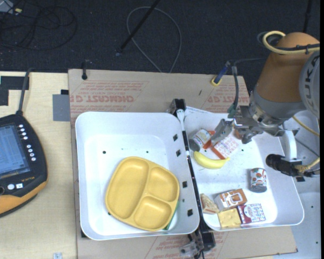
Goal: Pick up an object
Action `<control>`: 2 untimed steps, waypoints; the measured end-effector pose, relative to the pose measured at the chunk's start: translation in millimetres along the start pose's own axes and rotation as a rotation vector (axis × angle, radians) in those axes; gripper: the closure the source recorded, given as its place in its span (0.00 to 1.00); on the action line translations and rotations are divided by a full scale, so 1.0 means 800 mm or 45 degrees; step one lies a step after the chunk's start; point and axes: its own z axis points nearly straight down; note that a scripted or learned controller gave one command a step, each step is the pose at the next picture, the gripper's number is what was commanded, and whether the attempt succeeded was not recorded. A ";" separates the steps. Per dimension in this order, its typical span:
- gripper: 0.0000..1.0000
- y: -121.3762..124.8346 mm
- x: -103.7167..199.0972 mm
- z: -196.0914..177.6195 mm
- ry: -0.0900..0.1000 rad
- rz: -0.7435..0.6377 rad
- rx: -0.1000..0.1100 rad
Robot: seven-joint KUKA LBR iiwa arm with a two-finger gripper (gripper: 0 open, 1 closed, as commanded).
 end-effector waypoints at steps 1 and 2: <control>0.00 0.020 -0.063 0.120 0.000 0.004 0.005; 0.00 0.066 -0.050 0.181 -0.016 -0.002 0.009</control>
